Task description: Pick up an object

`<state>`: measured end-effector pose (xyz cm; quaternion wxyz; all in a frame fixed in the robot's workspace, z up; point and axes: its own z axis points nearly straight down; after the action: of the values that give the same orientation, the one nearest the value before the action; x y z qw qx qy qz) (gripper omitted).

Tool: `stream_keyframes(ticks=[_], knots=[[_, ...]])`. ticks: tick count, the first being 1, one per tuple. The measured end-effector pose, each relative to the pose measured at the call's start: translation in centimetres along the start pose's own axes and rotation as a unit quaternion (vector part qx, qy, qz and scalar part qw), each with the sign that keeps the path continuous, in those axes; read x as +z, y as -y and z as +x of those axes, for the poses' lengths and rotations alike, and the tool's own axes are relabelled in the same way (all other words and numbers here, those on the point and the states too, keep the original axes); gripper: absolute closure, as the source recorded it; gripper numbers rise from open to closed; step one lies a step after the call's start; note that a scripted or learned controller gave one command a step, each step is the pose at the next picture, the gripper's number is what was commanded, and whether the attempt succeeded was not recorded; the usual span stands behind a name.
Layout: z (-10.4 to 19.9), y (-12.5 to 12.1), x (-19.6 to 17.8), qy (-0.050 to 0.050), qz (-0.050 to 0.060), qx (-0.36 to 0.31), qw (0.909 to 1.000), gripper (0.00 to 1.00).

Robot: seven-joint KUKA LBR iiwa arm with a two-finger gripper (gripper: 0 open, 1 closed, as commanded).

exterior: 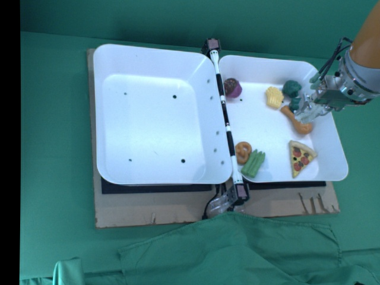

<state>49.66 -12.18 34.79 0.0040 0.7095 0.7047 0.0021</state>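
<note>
Green cloth covers the table (53,129), with a cardboard sheet (136,215) under two shallow white bins set side by side. Left bin (154,114): broad bare floor, a few dark dots on it, rims free all round. Right bin (261,123): its middle floor is open; the toys sit along the edges.

Near the shared rim: purple onion-like toy (232,88) at the far end, pretzel (243,152) and green asparagus bundle (253,163) at the near end, these two just beside each other. Pizza slice (300,157) lies toward the near right corner, apart from the rest. Far right corner is crowded: yellow corn piece (274,97), dark green broccoli (291,88) and orange drumstick (296,120) close together.

Arm enters from the right, orange band (368,37) high, grey wrist (356,79) angled down and leftward over the right bin's far right rim. End effector (306,109) is low in that corner, right at the drumstick's upper end and just beside the broccoli. Whether it is open or closed cannot be told from this view, nor whether anything is gripped. Drumstick lies on the bin floor, slanting toward the right wall.

Rumpled green fabric (237,248) lies at the near table edge.
</note>
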Motion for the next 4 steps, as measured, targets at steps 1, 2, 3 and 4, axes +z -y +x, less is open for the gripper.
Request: stream_keyframes(ticks=[1, 2, 3, 4], knots=[[0.0, 2.4, 3.4, -0.001, 0.005, -0.001, 1.0, 1.0], [4.7, 1.2, -0.9, -0.001, -0.001, -0.005, 1.0, 1.0], [2.4, 0.7, -4.2, 0.0, 0.0, -0.001, 1.0, 1.0], [0.1, 0.4, -5.5, 0.0, 0.0, -0.001, 1.0, 1.0]])
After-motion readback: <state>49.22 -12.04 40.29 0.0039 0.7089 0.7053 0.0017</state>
